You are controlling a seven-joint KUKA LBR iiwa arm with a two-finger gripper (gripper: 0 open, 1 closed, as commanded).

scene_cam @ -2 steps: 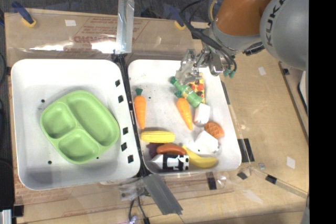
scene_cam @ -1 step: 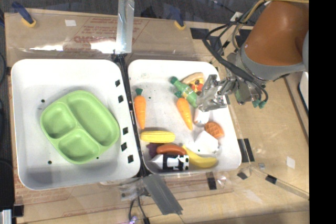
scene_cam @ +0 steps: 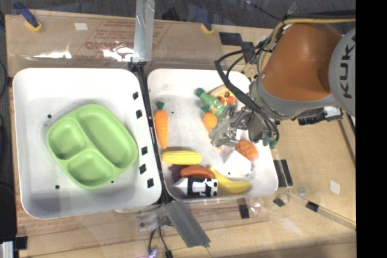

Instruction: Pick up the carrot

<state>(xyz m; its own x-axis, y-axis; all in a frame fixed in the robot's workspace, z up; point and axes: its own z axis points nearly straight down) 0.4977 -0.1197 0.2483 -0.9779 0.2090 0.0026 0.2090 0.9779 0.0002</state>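
Observation:
The carrot (scene_cam: 161, 127) is orange with a green top. It lies lengthwise along the left wall of the right bin (scene_cam: 181, 78), top pointing away from me. My gripper (scene_cam: 225, 132) hangs over the middle of that bin, about a hand's width to the right of the carrot and apart from it. It sits low among other toy foods, next to a small orange piece (scene_cam: 210, 121). The arm's orange band (scene_cam: 299, 66) looms above it and hides the bin's right part.
The right bin also holds a yellow corn cob (scene_cam: 181, 158), a banana (scene_cam: 233, 185), a black-and-white cow toy (scene_cam: 202, 188), an orange piece (scene_cam: 247, 149) and a green vegetable (scene_cam: 205, 97). A green divided plate (scene_cam: 91, 145) lies in the left bin (scene_cam: 36, 87).

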